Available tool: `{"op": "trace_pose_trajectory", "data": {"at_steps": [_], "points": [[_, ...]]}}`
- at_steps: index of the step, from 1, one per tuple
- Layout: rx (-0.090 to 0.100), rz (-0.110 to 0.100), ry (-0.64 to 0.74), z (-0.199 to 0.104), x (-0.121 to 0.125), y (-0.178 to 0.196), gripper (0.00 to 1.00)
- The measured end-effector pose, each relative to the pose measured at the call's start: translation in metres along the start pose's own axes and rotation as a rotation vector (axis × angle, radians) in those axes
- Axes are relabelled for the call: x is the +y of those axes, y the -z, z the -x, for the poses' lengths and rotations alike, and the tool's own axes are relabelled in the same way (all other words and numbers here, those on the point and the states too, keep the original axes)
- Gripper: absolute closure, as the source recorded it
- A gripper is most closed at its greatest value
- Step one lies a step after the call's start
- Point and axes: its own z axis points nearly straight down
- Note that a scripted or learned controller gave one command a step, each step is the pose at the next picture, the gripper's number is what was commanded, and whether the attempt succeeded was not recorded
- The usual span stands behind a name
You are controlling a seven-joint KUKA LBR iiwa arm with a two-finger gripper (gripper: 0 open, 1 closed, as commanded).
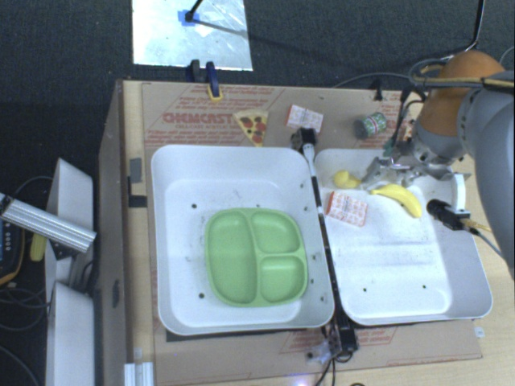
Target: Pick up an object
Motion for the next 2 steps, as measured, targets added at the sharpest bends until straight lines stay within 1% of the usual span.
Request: {"op": "trace_pose_trajectory", "data": {"at_steps": [1,2], "points": [[-0.001,0.001,-0.002,0.005,-0.037,0.0,0.0],[-0.001,0.003,-0.001,0.005,-0.036,0.012,1.0]]}}
